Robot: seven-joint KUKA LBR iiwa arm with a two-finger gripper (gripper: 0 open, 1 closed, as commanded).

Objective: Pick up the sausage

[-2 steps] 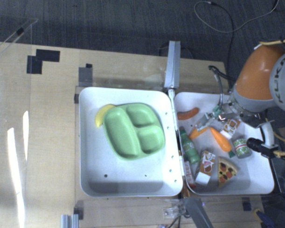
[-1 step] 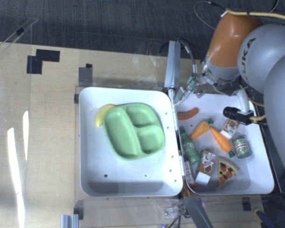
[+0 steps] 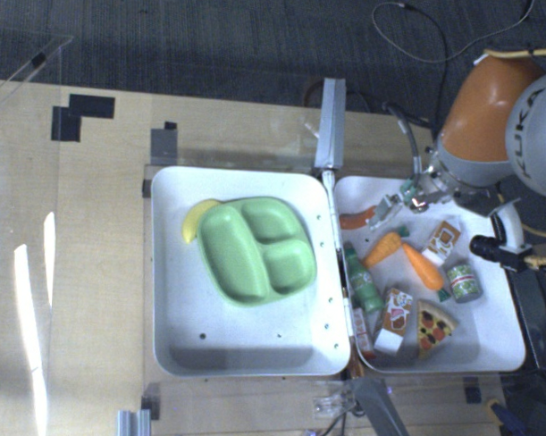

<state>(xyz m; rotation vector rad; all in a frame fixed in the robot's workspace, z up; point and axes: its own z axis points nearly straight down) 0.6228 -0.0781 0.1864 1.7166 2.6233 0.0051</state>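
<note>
Tool (image 3: 391, 205) beside sausage (image 3: 356, 220), near bin wall (image 3: 329, 215)

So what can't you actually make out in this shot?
- Gripper: too small and blurred to tell if it is open or shut.
- Sausage: its right end runs under the gripper, so contact is unclear.
- Banana: mostly hidden by the green tray.
- Can: label too small to read.
- Arm: cut off by the right edge.
</note>
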